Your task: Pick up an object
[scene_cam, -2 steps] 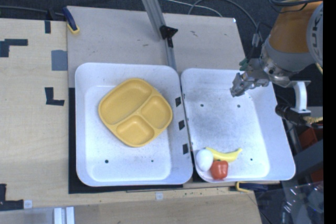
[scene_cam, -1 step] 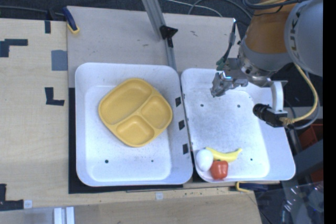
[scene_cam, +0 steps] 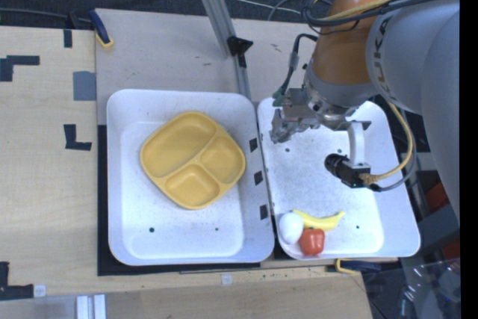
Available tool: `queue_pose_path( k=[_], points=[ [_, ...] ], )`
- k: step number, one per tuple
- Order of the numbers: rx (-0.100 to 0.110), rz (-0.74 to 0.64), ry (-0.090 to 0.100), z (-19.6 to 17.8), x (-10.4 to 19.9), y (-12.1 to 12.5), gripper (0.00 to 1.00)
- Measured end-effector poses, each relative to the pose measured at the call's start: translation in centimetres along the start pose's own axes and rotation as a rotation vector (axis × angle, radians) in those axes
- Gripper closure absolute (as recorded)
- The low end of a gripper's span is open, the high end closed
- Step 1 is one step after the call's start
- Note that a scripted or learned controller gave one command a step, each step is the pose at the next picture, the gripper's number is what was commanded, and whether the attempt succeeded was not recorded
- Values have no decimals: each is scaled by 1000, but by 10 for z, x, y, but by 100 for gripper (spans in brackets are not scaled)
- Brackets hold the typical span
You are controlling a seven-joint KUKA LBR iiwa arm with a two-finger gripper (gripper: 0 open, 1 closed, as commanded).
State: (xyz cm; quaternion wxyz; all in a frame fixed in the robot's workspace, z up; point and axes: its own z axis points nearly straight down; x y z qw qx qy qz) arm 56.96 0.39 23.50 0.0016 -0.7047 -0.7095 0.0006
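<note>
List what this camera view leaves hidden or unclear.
- Gripper: finger state unreadable, seen from above under the wrist.
- Right bin: far right part covered by the arm.
- White object: too small to identify, beside the banana and red object.

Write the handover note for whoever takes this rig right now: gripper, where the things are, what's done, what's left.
Gripper: over the far left part of the right bin, nothing seen between its fingers; open or shut cannot be told.
Things: a banana, a white egg-like ball and a red pepper-like piece bunched at the right bin's near edge. A yellow divided plate lies in the left bin.
Done: no pick yet.
Left: choose one object, grasp it, lift it.
</note>
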Motion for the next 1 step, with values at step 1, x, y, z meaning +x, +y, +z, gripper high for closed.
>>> queue_pose_path(
  k=[1],
  points=[
    [1, 0, 0, 13, 53, -5, 100]
  ],
)
